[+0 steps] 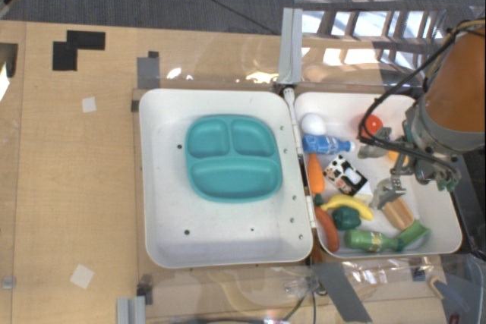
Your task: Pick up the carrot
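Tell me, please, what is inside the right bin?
The right bin holds a carrot by its left wall, a banana, a blue bottle and a white ball. The arm covers its right part.

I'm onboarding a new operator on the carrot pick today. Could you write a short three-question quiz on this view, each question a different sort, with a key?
1. True or false: the carrot lies in the same bin as the teal divided plate.
2. Multiple choice: the carrot rests against which wall of the right bin? A) far wall B) wall next to the left bin C) wall nearest the arm
3. Fill in: the gripper hangs over the ___ bin, apart from the carrot.

Key: 1 false; 2 B; 3 right.
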You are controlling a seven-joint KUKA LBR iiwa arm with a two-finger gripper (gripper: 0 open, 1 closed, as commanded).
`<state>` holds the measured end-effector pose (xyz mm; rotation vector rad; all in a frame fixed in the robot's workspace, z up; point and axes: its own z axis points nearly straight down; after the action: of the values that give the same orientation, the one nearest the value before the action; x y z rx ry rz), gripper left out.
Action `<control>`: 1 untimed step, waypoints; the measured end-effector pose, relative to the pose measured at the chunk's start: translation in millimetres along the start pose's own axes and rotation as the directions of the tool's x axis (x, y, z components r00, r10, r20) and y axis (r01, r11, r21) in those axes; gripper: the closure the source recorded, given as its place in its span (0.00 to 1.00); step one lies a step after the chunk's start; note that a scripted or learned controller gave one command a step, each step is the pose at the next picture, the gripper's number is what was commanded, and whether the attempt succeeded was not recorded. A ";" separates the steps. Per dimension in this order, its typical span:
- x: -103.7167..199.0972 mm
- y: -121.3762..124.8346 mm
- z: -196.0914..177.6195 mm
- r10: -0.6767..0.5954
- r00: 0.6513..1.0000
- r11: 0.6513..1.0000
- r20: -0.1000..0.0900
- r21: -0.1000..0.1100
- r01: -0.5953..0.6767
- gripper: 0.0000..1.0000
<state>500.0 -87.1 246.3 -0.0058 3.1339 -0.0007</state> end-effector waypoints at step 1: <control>-43.2 -67.0 120.7 0.023 1.000 1.000 -0.010 -0.002 -0.023 0.00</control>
<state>544.4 -154.0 125.9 0.0300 3.1440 0.0020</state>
